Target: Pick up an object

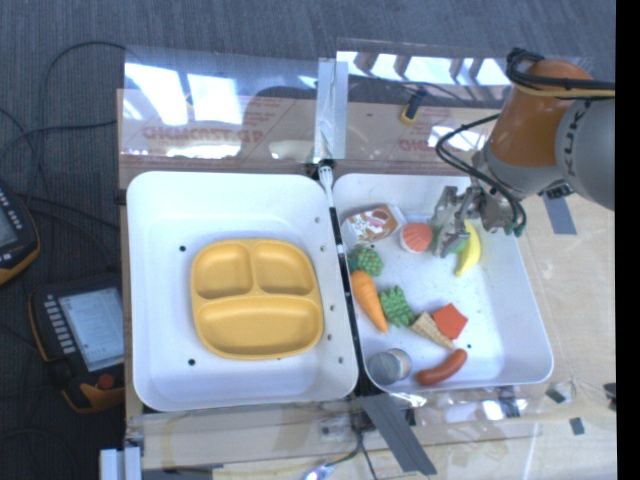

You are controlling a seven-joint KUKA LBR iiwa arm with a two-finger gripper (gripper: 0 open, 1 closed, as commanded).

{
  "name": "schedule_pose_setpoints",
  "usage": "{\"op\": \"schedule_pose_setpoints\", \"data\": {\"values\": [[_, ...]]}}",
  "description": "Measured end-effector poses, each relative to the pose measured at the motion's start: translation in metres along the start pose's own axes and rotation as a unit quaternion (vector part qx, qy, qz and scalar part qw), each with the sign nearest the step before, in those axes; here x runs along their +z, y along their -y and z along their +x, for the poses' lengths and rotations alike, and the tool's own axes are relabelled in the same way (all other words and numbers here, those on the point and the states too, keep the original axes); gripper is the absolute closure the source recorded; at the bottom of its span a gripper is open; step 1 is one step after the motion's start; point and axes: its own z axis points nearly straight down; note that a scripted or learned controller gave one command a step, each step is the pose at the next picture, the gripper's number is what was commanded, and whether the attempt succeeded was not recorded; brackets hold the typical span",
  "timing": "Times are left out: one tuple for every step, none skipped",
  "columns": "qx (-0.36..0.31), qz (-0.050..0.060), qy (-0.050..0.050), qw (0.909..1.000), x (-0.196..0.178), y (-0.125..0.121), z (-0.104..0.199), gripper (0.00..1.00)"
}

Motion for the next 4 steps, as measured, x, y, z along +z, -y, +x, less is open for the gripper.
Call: {"op": "schedule_pose_setpoints", "data": {"values": [[0.022,-0.006,-0.006,0.9997,-0.080,-0.036,0.012,1.00],[0.038,-0.006,-0.007,0.9993,-0.143,-0.062,0.002,1.00],[-0.168,-0.007,-0.007,0.9857,-0.080,0.013,0.042,1.00],[-0.075,-0.008,-0.007,0.9971,-0.132,-0.039,0.105,1.00]]}}
